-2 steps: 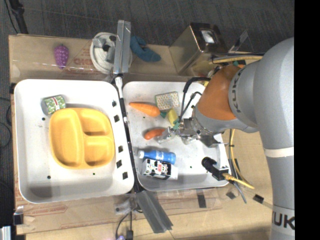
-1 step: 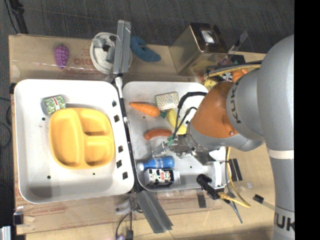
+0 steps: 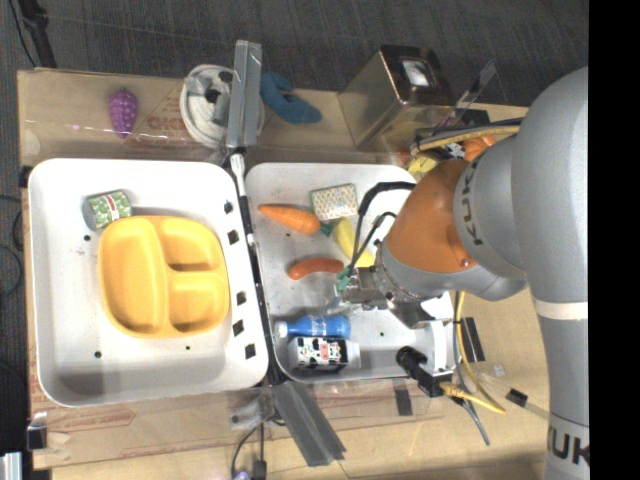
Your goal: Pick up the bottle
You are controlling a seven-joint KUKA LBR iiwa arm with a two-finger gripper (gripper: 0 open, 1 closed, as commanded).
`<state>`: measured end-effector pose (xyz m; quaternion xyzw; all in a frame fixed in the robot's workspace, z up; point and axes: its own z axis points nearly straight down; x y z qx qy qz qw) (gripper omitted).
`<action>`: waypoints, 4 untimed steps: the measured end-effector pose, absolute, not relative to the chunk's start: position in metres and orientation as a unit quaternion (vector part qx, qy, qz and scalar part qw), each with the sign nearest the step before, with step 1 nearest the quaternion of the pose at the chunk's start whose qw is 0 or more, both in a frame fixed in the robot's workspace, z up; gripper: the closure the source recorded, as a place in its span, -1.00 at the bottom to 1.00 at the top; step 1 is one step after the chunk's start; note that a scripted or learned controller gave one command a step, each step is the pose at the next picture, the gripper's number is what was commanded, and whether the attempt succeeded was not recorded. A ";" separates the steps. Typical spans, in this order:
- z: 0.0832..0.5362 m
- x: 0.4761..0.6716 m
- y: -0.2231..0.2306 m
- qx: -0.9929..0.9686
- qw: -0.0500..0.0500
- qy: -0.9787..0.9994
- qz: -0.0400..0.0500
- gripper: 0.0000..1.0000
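A blue bottle (image 3: pixel 318 326) with a pale cap lies on its side near the front of the right bin (image 3: pixel 290 183). My gripper (image 3: pixel 349 288) hangs just behind the bottle's right end, low over the bin floor, between the bottle and an orange sausage-shaped toy (image 3: pixel 314 266). The grey arm with its orange band (image 3: pixel 432 228) covers the right part of the bin. Nothing can be seen held in the gripper.
The right bin also holds a carrot (image 3: pixel 290 217), a speckled sponge (image 3: pixel 334 202), a yellow item (image 3: pixel 347 238) and a black-and-white can (image 3: pixel 320 352) touching the bottle's front side. The left bin (image 3: pixel 60 298) holds a yellow divided tray (image 3: pixel 165 273) and a green can (image 3: pixel 108 208).
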<state>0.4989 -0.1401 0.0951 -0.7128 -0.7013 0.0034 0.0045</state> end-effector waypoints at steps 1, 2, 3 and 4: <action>0.089 0.554 -0.146 -0.662 0.003 -0.750 0.001 1.00; 0.089 0.554 -0.146 -0.662 0.003 -0.750 0.001 -1.00; 0.089 0.484 -0.148 -0.634 0.003 -0.773 0.001 -1.00; 0.096 0.485 -0.149 -0.634 0.003 -0.774 0.002 1.00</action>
